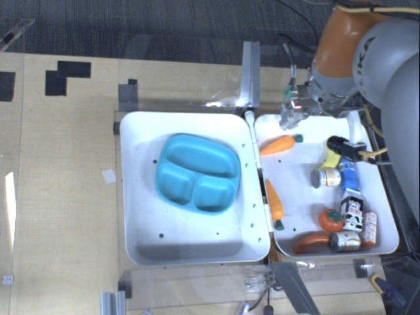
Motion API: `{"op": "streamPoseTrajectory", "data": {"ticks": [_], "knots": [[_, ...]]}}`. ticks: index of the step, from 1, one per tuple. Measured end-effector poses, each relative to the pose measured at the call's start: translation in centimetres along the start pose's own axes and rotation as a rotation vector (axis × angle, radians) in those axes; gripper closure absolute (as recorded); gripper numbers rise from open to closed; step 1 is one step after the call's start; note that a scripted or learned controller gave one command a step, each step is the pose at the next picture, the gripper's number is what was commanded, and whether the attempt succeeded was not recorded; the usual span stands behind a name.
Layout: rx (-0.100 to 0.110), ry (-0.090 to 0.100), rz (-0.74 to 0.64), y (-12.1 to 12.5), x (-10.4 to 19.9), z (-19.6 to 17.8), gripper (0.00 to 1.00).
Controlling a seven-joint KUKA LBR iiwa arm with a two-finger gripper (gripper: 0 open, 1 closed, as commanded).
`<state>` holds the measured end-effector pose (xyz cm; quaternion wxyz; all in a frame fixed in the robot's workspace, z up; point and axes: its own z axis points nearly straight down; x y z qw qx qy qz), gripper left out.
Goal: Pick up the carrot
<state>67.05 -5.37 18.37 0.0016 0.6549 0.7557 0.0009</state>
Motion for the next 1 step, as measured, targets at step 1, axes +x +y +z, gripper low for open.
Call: {"op": "streamPoseTrajectory", "data": {"ticks": [1], "knots": [[0.006,0.001,0.194,-4.61,4.54,0.17,1.0]]}}
